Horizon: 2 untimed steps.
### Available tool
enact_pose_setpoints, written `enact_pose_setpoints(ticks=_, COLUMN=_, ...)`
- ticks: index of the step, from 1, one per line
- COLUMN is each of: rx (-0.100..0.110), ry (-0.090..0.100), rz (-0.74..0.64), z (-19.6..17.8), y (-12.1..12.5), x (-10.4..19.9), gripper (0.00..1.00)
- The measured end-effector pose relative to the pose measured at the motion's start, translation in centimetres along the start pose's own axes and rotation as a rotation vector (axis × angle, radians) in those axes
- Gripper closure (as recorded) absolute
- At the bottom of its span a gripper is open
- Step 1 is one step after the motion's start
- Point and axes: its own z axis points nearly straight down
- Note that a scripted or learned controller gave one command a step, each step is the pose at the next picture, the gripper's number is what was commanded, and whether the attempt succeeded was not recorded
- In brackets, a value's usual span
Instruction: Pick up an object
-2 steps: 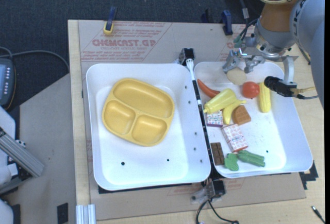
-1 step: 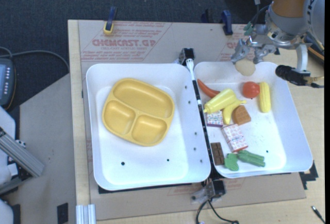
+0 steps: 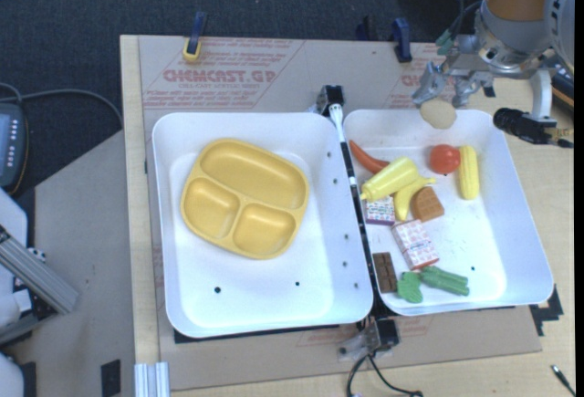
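My gripper (image 3: 443,101) hangs over the far edge of the right bin (image 3: 511,231), with a pale beige round piece (image 3: 439,116) caught between its fingertips and raised in front of the bin's rim. Below it in that bin lie a red tomato (image 3: 444,158), a yellow corn cob (image 3: 468,172), a red chili (image 3: 367,157), a yellow banana-like piece (image 3: 393,178), a brown bread piece (image 3: 425,203), two small printed boxes (image 3: 415,245), a chocolate bar (image 3: 385,272) and a green vegetable (image 3: 440,282).
The left bin (image 3: 182,295) holds a yellow divided plate (image 3: 244,197). A black divider bar (image 3: 351,194) runs between the bins. Blue clamps (image 3: 400,37) sit on the bench's far edge. The right bin's near right corner is bare.
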Motion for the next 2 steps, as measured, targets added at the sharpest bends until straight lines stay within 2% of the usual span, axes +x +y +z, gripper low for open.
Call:
enact_pose_setpoints(ticks=1, rx=0.01, ry=0.003, rz=-0.001, z=0.6, y=-4.4, x=3.6, gripper=1.0)
enact_pose_setpoints(ticks=2, rx=0.011, ry=0.003, rz=-0.002, z=1.3, y=-7.6, x=6.9, gripper=1.0)
